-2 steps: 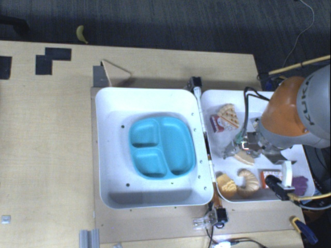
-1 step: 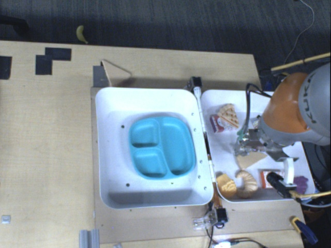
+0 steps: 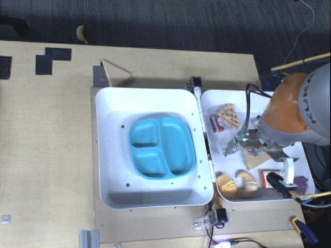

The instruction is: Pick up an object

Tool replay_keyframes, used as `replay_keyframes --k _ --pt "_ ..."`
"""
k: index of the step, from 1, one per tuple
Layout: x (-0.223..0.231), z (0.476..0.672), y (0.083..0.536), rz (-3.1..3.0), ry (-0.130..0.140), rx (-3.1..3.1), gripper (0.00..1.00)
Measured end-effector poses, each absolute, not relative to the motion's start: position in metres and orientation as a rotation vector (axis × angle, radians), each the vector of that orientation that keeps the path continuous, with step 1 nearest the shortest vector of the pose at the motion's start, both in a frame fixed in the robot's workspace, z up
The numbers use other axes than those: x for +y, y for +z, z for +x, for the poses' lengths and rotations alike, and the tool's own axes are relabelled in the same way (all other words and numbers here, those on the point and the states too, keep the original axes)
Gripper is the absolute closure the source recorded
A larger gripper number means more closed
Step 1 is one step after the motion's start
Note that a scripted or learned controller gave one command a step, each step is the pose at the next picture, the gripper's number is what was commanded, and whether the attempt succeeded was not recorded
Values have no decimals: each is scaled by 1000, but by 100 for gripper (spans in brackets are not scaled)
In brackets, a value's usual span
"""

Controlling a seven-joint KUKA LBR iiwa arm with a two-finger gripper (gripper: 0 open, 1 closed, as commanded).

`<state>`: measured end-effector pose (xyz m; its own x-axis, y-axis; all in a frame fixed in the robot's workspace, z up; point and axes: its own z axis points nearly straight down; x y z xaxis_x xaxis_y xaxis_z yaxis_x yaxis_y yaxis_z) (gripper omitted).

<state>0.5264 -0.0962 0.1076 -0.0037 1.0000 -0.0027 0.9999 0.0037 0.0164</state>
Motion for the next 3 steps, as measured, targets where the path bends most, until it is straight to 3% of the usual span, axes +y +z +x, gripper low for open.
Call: replay_keyframes --k 1,2,3 --pt "-97 499 90 2204 18 2207 0" --pt "-97 502 103 2200 24 2201 100" --pt "-97 501 102 2200 23 2203 0"
